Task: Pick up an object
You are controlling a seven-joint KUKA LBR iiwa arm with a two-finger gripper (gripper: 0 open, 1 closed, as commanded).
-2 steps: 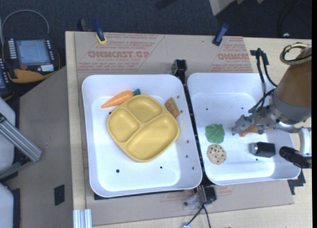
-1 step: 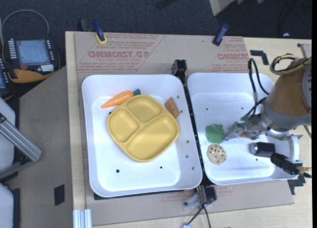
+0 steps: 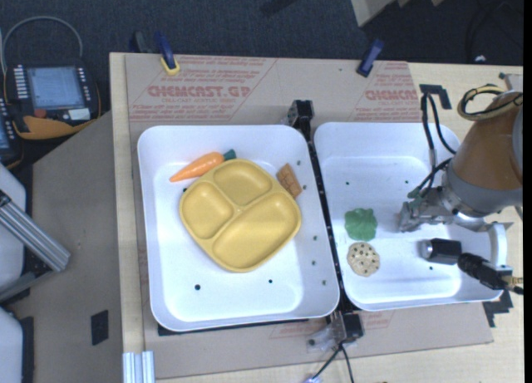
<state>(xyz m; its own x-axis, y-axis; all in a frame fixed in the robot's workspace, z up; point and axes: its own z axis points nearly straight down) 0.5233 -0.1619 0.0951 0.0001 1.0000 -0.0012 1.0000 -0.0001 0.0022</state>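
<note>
Camera view: "CHEMCAST" printed on bench board (image 3: 199, 90).

A green leafy piece (image 3: 361, 223) lay flat in the right bin (image 3: 391, 144), a round speckled cookie (image 3: 363, 258) just below it. In the left bin (image 3: 158, 207), an orange carrot (image 3: 197, 166) lay slantwise against a yellow divided plate (image 3: 241, 215), a brown cracker (image 3: 288, 179) at its right edge.

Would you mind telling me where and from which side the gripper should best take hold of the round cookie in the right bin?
Probably from straight above, fingers closing across the cookie's rim. It lies flat and apart from the green piece, leaving only its edges grippable.
</note>
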